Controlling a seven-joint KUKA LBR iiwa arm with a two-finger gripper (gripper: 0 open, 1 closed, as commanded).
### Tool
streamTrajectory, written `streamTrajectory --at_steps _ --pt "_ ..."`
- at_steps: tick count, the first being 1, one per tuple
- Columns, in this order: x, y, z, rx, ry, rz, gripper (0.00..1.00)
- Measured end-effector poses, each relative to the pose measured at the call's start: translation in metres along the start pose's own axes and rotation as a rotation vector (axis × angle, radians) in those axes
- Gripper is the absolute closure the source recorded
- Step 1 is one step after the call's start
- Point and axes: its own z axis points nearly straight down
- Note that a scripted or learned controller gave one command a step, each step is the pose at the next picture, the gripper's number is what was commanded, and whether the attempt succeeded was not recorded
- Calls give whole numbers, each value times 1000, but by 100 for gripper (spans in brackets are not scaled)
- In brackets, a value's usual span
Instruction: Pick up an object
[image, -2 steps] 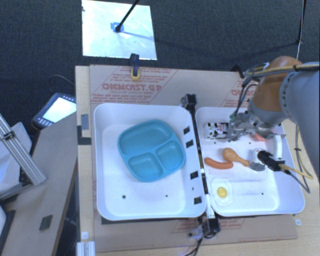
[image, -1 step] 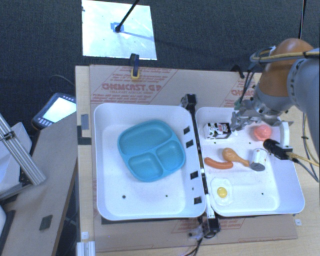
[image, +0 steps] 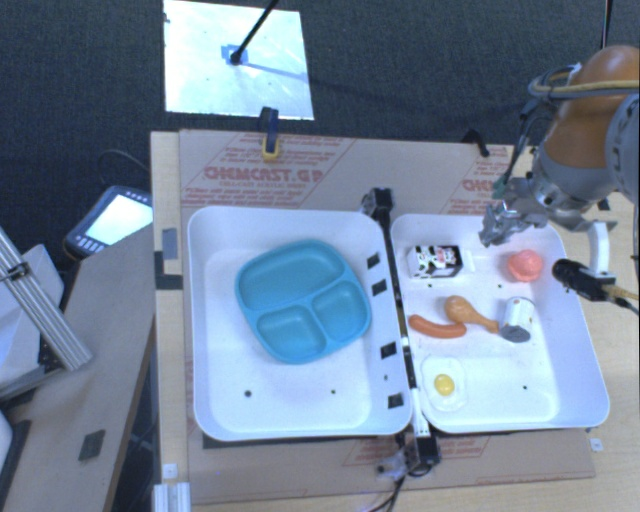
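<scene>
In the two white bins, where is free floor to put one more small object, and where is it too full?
Right bin: bare floor between the fried egg and the right wall. Left bin: a bare strip along the near wall, below the blue tray. Crowded: the sausage, drumstick and cow-print box cluster.

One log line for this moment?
gripper over right bin back edge | nearest: pink toy, milk carton | blue tray in left bin

Right bin (image: 575, 395) — bare floor along the front right and far right. Obstacles: milk carton (image: 434, 261) at the back left, pink ball (image: 523, 265), drumstick (image: 468, 312), sausage (image: 436, 326), grey cup (image: 516, 320), fried egg (image: 443, 384). Left bin (image: 215, 400) — blue tray (image: 303, 300) in the middle, open margins around.
</scene>
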Motion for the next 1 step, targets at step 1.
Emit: streamTrajectory --at_steps 1 --pt "0 2 -33 2 1 -3 100"
